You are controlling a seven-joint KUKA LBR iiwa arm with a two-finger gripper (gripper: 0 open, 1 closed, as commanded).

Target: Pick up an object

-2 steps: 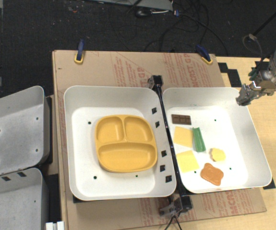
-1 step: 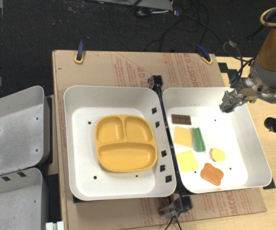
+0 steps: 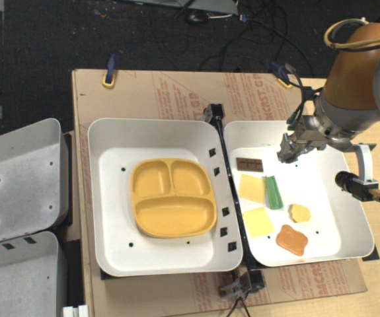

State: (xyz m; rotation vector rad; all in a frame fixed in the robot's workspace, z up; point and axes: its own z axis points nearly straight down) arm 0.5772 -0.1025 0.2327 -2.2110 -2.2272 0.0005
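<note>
Lengthwise, green stick (image 3: 273, 193) runs near-to-far, slightly tilted.

Glossy yellow plastic divided tray (image 3: 174, 198); smooth matt white plastic bins (image 3: 104, 177); printed brown cardboard covers the surface (image 3: 176, 94); shiny orange arm shell (image 3: 355, 71).

The arm comes in from the right, orange band up high, grey wrist angling down and leftward. The end effector (image 3: 289, 152) hangs low at the tip, dark and compact, its tip pointing down-left.
</note>
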